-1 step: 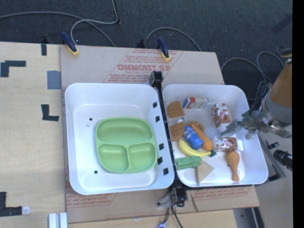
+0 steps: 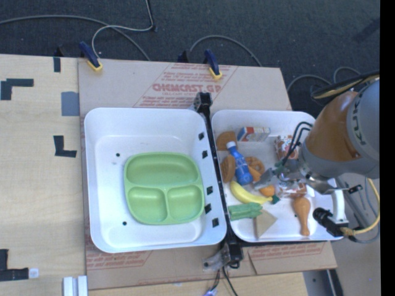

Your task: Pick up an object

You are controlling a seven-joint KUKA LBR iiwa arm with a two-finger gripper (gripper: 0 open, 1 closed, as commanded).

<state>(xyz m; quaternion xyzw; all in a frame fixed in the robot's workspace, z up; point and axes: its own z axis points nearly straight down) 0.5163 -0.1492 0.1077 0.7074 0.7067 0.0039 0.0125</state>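
I have the gripper [image 2: 279, 179] low in the right bin [image 2: 271, 234], over the toy food near the banana [image 2: 248, 195] and blue bottle [image 2: 239, 165]. I cannot tell its fingers' state. The banana looks light, stiff and smooth; I'd grasp it across its middle

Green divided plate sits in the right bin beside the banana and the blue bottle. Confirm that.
Not quite: the camera view shows the green divided plate in the left bin. The banana and the blue bottle lie in the right bin.
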